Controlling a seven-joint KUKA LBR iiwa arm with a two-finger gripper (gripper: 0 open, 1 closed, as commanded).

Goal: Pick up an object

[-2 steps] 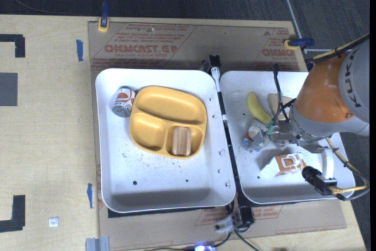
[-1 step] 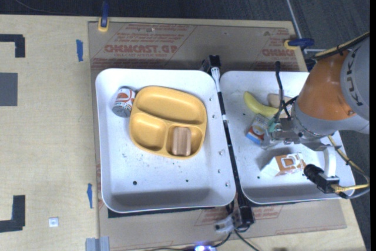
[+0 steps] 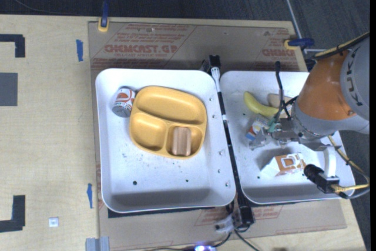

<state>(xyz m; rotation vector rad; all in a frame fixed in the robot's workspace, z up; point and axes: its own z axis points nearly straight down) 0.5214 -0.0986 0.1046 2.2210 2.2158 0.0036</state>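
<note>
Gripper (image 3: 267, 131) low in right bin (image 3: 247, 179), amid clutter beside banana (image 3: 258, 104) — grip state impossible to tell, tip lost among small items. Nothing visibly lifted; pick judged not yet done. Candidates close by: banana, white-orange packet (image 3: 286, 164). Left bin (image 3: 117, 179): yellow divided tray (image 3: 158, 117), can (image 3: 122, 101) at its corner. Wrist and orange band hiding bin's right side — contact unreadable.

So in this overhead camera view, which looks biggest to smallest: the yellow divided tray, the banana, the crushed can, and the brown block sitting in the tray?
1. Yellow divided tray, by far the largest.
2. Banana, though the arm hides part of it.
3. Crushed can and brown block look about alike, so I won't rank them.
</note>
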